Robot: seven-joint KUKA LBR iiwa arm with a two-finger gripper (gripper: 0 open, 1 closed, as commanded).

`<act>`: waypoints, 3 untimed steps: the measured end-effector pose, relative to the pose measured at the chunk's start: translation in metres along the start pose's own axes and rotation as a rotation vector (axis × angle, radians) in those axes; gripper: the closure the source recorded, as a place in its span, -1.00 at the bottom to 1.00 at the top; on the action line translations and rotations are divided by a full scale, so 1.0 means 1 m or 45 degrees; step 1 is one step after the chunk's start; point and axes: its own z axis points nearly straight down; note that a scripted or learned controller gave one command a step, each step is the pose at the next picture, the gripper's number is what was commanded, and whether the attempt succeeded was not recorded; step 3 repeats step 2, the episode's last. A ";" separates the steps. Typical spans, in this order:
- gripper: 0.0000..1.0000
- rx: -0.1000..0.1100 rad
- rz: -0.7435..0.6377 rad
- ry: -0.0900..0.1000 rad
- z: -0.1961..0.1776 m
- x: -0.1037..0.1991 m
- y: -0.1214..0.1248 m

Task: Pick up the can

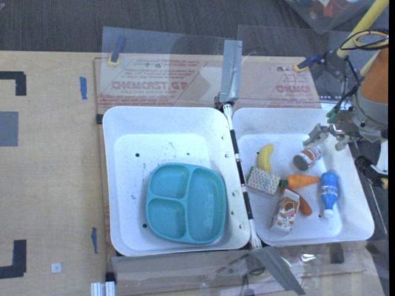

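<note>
The can (307,158) is small and grey with a red and white label. It lies on its side in the right bin (355,227), toward the back right. My gripper (329,139) hovers just above and to the right of it, at the bin's far right edge. The gripper is open, with its two grey fingers spread and nothing between them. The left finger (317,134) sits close to the can's upper end.
Around the can lie a banana (265,156), a patterned sponge block (263,180), a carrot (302,180), a blue bottle (329,193) and a small carton (285,212). The left bin (123,134) holds a teal divided plate (186,203). Cables hang at the far right.
</note>
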 end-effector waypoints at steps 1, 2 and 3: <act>-1.00 -0.010 0.039 -0.003 0.079 0.019 0.006; 1.00 -0.015 0.045 -0.004 0.067 0.017 0.007; 1.00 -0.015 0.045 -0.004 0.067 0.017 0.007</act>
